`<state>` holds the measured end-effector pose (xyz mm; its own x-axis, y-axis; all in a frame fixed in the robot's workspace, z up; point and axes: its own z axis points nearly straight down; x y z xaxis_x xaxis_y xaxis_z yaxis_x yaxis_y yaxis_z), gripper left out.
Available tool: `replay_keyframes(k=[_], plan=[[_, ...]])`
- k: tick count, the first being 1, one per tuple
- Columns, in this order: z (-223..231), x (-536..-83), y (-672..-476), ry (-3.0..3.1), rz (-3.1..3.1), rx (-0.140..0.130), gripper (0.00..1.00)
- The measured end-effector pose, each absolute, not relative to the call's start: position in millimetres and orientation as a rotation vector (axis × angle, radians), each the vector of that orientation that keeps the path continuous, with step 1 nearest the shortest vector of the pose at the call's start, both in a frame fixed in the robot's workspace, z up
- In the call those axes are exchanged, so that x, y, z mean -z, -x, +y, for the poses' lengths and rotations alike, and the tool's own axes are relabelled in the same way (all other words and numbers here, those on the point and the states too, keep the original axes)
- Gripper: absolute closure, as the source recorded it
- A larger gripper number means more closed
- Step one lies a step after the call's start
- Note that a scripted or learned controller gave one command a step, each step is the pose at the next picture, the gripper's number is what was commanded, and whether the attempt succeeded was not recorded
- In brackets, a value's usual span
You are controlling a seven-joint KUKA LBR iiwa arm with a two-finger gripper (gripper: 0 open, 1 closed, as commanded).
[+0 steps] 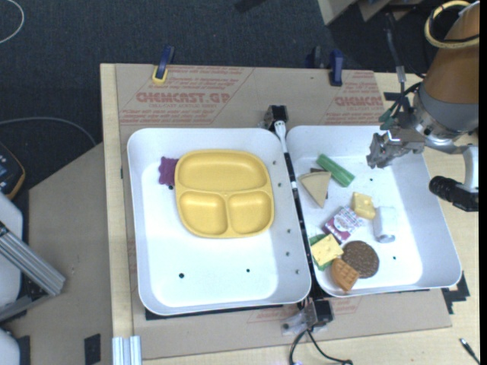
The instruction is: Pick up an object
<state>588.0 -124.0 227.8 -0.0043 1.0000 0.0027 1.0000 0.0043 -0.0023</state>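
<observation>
Nothing is picked up yet. The gripper (378, 155) hangs in the upper right of the frame over the right bin (426, 204), its jaw state impossible to tell. The toys lie below: green stick (335, 169), wedge (316, 186), cookie (361, 258). Descent and grasp remain.

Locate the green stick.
The green stick-shaped toy lies in the right white bin, toward its far edge, just beyond the tan wedge-shaped piece.
</observation>
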Motion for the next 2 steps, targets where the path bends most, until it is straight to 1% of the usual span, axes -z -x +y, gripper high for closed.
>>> replay_keyframes(k=[2], plan=[[-16.2, -240.3, -553.0, 2.211, -2.225, 0.0, 1.0]])
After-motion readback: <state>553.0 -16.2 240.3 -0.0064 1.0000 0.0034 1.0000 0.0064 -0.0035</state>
